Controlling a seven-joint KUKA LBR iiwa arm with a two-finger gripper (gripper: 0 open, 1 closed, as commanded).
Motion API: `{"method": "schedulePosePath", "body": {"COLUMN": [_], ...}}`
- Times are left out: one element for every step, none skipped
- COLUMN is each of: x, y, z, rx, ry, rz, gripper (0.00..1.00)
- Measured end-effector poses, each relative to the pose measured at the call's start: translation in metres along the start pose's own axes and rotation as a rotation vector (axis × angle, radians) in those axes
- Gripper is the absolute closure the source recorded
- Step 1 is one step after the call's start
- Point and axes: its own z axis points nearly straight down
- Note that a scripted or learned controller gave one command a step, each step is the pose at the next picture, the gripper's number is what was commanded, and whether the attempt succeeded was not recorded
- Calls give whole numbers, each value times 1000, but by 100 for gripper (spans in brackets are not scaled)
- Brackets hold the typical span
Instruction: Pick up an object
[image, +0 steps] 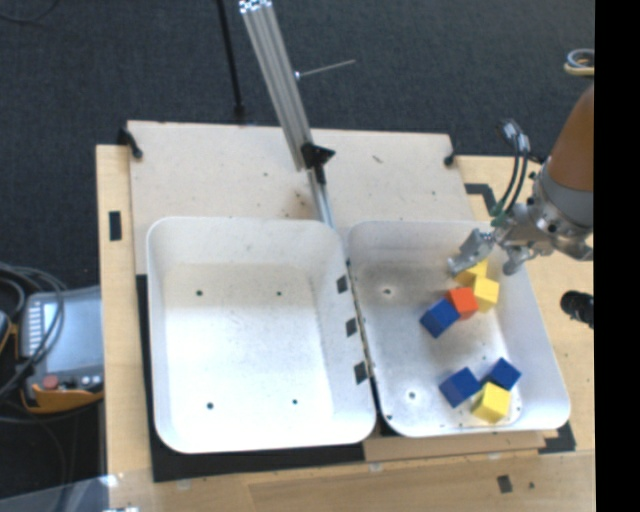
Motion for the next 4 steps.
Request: {"method": "schedulePosePath", "body": {"x": [0,1,-8,-14], "y": [0,-8,-8,-7], "z": [0,46,105,139], "rx": [0,4,6,-11], "ry": [0,-2,-1,-11], "rz": [1,4,5,7], "gripper": [0,0,0,0]}}
